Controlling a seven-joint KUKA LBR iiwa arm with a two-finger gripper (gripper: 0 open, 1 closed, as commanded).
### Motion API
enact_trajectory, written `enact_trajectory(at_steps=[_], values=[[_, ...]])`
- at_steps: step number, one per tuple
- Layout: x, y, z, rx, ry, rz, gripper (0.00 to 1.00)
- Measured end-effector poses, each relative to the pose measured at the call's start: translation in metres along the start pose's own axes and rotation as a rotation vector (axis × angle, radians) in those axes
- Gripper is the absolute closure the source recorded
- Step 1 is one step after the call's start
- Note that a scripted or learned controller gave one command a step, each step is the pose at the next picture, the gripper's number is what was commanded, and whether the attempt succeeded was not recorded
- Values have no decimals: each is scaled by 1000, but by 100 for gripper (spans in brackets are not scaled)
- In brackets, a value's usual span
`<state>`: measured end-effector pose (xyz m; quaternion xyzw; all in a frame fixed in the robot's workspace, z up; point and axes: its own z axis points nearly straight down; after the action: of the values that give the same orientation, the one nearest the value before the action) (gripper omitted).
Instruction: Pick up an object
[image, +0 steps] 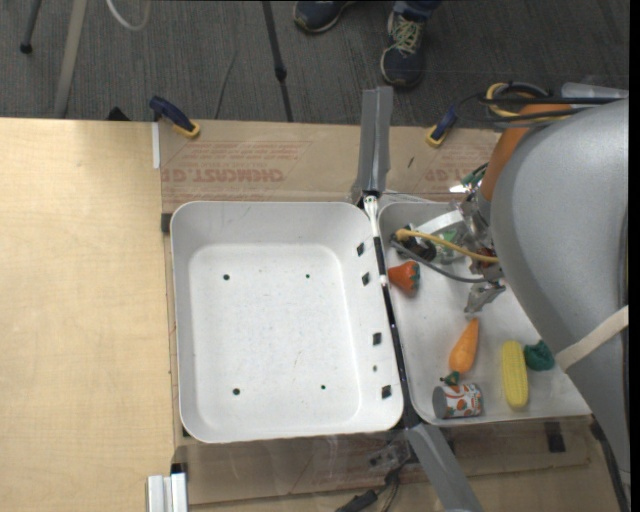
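Note:
The right bin (430, 330) holds several toy foods. A red-orange pepper (403, 277) lies by its left wall. An orange carrot (464, 345) lies in the middle, a yellow corn cob (514, 373) to its right, and a small can (458, 400) at the front. A green piece (541, 357) peeks out beside the arm. My gripper (485, 294) hangs over the bin's middle, just above the carrot's upper end and right of the pepper. The bulky grey arm (560, 220) hides the bin's right part.
The left bin (270, 215) sits beside the right one, with a raised divider between them. Yellow and black cables (440, 242) run off the wrist over the right bin's back. Cardboard and two clamps lie behind the bins.

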<state>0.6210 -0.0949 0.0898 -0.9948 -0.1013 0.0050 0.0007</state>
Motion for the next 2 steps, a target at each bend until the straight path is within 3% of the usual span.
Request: enact_trajectory(at_steps=[1,2], values=[[-97,17,-1,0,4,3,0],[-145,-16,1,1,4,-37,0]])
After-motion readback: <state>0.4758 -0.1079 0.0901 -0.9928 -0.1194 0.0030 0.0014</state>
